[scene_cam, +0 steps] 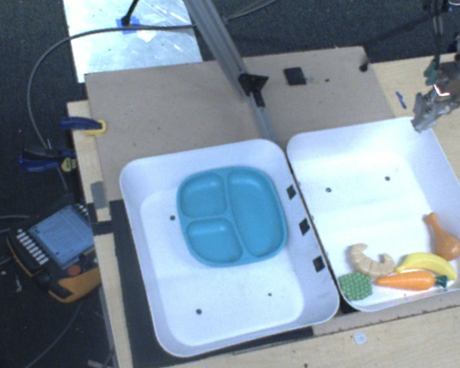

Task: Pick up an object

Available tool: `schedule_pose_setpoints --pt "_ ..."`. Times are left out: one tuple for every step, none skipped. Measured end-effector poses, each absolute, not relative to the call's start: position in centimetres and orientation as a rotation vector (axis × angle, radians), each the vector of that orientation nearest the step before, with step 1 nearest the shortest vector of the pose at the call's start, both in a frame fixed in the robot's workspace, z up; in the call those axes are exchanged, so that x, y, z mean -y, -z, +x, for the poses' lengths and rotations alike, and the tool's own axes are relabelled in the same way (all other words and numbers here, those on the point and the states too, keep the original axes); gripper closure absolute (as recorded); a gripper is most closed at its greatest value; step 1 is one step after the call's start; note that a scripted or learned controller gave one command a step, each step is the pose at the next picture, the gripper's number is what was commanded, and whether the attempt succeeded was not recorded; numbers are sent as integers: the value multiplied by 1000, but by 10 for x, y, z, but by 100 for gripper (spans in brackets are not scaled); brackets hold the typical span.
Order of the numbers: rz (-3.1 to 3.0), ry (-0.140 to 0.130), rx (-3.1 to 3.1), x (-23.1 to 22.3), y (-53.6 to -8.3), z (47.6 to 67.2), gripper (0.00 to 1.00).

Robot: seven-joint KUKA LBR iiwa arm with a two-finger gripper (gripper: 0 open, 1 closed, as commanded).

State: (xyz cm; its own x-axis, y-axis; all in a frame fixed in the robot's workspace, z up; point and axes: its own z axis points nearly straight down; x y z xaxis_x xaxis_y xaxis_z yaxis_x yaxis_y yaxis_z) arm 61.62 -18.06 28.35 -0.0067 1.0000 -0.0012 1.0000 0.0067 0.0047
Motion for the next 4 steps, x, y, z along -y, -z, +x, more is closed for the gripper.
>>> schedule_pose_setpoints --pt "2212 -2 -2229 128 -285 612 100" --pt "2212 -1 -2231 74 -265 605 100" --pt "2213 -1 -2232 28 -247 595 100" --pt "2213 -1 -2232 -21 -248 579 100"
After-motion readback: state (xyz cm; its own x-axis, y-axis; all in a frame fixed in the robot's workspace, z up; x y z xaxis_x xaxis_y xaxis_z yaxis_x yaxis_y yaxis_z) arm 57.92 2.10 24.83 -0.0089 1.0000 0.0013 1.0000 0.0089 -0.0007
